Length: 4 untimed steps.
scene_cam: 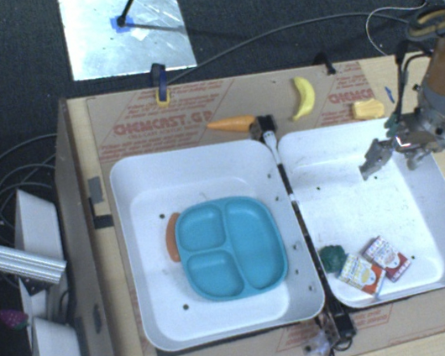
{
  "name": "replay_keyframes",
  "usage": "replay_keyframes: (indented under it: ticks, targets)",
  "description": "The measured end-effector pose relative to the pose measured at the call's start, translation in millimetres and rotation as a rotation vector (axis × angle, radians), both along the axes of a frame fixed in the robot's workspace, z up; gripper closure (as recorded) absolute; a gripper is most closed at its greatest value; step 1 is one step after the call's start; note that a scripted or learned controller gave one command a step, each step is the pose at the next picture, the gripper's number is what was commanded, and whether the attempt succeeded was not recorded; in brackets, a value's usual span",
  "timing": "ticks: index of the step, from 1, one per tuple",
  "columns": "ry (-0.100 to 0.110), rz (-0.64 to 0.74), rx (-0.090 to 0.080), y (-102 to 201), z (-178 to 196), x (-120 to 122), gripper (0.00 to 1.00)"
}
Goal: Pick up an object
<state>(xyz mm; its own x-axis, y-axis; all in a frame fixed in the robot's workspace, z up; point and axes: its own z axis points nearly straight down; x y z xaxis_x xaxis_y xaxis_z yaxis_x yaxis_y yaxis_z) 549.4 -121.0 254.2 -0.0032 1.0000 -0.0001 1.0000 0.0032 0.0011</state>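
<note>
In the right bin (pixel 440 203), near its front edge, lie a dark green lump (pixel 333 258) and two small printed cartons, one orange and white (pixel 359 272), the other red and white (pixel 387 257). My gripper (pixel 393 156) hangs over the far right part of this bin, well behind those items. It is open, with bare bin floor showing between its fingers (pixel 373 157). The left bin (pixel 142 230) holds a blue divided plate (pixel 230 246) with an orange-brown sausage (pixel 170 237) along the plate's left side.
Behind the bins, on the cardboard, lie a banana (pixel 304 96), a carrot (pixel 231 125) and a yellow block (pixel 368 109). A black clip (pixel 265 127) sits where the bins meet at the back. Cables run along the left and the far right.
</note>
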Motion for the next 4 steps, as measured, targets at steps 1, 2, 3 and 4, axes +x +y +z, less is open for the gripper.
replay_keyframes:
  ticks: [1,2,3,4]
  targets:
    - [0.002,0.001,0.0,22,-70,62,0.0]
    - [0.003,0.001,0.0,36,-149,82,0.0]
    - [-0.002,0.002,0.0,36,-137,84,1.0]
    - [-0.002,0.002,0.0,36,-137,84,0.0]
